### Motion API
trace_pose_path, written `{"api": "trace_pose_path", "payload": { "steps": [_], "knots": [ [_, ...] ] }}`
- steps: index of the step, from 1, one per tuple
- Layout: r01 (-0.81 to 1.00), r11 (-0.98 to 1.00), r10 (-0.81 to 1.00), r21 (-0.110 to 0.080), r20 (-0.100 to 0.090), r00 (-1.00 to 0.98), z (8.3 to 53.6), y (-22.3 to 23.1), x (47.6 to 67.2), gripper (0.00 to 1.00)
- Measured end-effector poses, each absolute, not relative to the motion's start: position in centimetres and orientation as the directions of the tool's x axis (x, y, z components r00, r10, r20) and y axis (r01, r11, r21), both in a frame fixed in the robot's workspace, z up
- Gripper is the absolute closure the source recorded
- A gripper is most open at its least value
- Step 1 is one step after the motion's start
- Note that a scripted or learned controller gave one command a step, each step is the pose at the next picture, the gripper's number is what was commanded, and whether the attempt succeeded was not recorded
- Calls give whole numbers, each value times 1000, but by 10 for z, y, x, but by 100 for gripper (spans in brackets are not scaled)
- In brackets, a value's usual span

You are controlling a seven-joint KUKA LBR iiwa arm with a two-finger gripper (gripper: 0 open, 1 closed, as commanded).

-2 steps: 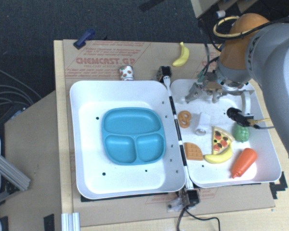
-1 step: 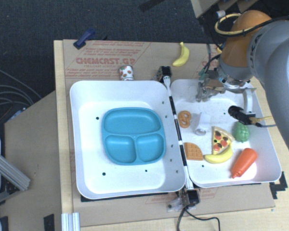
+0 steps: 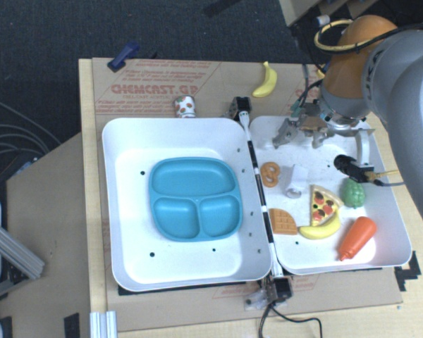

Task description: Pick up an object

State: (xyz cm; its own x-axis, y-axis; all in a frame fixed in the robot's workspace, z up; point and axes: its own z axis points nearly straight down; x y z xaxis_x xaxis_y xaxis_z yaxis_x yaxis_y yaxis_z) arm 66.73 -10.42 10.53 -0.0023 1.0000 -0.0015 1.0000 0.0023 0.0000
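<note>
Gripper (image 3: 301, 134) low over right bin (image 3: 388, 248), far end; finger state cannot be told, nothing seen grasped. In that bin: pretzel (image 3: 270, 174), waffle (image 3: 283, 222), pizza slice (image 3: 324, 204), banana (image 3: 320, 229), carrot (image 3: 356, 237), green item (image 3: 352, 192). Blue tray (image 3: 194, 197) in left bin (image 3: 127, 259).

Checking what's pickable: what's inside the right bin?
In the right bin: pretzel, waffle, pizza slice, banana, green vegetable, carrot. The arm covers the bin's far corner.
</note>
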Motion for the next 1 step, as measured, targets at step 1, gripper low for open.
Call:
{"api": "trace_pose_path", "payload": {
  "steps": [1],
  "knots": [
    [1000,-1,1000,-2,0,1,84,-120,561,0]
  ]
}}
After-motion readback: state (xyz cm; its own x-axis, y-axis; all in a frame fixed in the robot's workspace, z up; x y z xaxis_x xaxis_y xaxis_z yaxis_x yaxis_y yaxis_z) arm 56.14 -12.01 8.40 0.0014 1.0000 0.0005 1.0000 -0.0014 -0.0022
